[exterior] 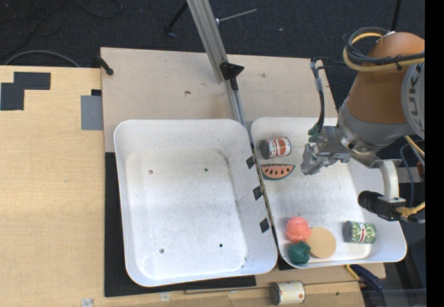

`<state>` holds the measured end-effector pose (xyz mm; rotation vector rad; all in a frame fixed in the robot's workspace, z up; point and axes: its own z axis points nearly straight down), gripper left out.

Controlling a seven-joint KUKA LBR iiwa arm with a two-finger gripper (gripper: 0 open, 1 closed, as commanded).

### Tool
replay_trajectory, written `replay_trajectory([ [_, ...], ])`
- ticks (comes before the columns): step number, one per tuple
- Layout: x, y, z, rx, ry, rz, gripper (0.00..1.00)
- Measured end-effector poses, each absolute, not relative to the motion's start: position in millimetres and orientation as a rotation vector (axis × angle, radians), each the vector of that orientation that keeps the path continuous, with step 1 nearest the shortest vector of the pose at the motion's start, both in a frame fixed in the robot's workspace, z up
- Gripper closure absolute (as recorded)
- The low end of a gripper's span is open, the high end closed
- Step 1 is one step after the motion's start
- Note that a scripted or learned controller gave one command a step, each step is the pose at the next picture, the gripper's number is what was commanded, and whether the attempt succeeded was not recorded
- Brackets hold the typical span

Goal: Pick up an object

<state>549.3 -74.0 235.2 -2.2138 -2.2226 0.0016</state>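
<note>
In the right bin [347, 195] lie a red-and-white can [275, 147] on its side, a watermelon slice [278, 172], a pink ball [298, 228], a tan round disc [322, 242], a dark green lump [300, 253] and a green can [359, 232]. My gripper [312, 162] hangs over the upper part of this bin, just right of the watermelon slice and the red can. Nothing shows between its fingers.
The left bin [182, 198] is beside it, with black clips [257, 192] along the shared edge. A slanted metal rail [208, 32] rises behind the bins. A small cylinder [287, 292] lies on the bench below the right bin.
</note>
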Motion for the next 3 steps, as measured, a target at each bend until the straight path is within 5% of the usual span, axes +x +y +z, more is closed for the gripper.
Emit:
replay_trajectory([
  [3,587.3,75.8,239.8,-2.214,-2.225,0.0,1.0],
])
